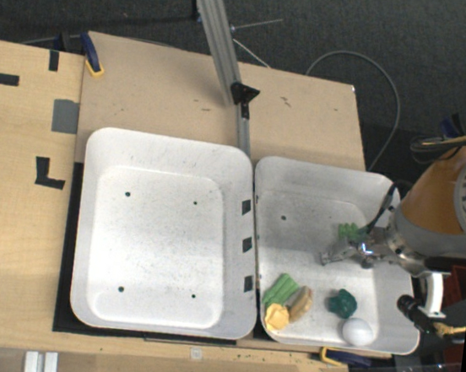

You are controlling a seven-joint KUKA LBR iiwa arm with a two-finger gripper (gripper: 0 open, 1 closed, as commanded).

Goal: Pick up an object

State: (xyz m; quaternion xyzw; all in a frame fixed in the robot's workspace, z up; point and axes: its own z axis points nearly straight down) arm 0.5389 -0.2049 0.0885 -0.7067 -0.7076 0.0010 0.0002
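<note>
The right bin (318, 188) holds several small objects. A light green piece (349, 232) lies near its middle right. Along the front sit a green ribbed piece (281, 289), a tan piece (300, 302), a yellow piece (277, 318), a dark green lump (342, 303) and a white ball (358, 331). My gripper (336, 254) is low inside this bin, just below the light green piece and close to it. I cannot see whether it touches that piece. The grey and orange arm (435, 203) comes in over the bin's right wall.
The left bin (159, 231) stands beside the right one, with black clips (247, 244) along the shared edge. A slanted metal pole (222, 39) rises behind the bins. Wooden bench surface surrounds both bins.
</note>
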